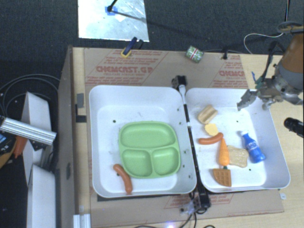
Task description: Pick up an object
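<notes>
Fingers (pixel 255 100) of mine hang spread apart with nothing between them, above the far right corner of the right bin (pixel 273 127), one tip over the bin's inside, the other near its far rim. Everything I might pick lies lower in that bin, well apart from me: a bread roll (pixel 207 113) toward the far left, a yellow piece (pixel 211 129) just nearer than it, a red sausage (pixel 210 139) beside that, a carrot (pixel 223 152) standing lengthwise toward the near edge, a slice of toast (pixel 238 156) touching the carrot's right side, a waffle (pixel 222 177) by the near rim, and a blue bottle (pixel 252 147) lying tilted toward the right wall. The left bin (pixel 102 127) holds a green divided plate (pixel 149 148) and, off its near left corner, another sausage (pixel 124 178).
</notes>
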Action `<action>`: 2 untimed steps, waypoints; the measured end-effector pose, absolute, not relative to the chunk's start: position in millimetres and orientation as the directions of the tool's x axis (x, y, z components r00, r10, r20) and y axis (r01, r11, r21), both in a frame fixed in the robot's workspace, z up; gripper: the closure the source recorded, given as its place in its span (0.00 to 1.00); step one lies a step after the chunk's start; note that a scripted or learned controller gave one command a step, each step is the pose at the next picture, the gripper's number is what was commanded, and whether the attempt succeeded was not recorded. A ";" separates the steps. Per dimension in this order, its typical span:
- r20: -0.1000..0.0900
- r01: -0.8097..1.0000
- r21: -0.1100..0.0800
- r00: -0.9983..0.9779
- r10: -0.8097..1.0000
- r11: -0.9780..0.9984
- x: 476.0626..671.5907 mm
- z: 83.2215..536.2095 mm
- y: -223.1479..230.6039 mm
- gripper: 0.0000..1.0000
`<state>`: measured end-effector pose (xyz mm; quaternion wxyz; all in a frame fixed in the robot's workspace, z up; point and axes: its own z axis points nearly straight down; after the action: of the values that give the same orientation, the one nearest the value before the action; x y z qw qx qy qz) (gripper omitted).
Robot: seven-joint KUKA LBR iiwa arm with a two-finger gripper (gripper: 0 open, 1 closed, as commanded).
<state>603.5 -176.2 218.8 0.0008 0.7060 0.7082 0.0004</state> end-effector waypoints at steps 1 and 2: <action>0.001 1.000 -0.001 -0.005 1.000 0.005 566.1 152.1 -114.8 0.00; 0.000 1.000 0.001 -0.002 1.000 0.002 564.2 84.1 -102.6 0.00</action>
<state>564.2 -102.6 84.1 0.0005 0.7064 0.7079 0.0003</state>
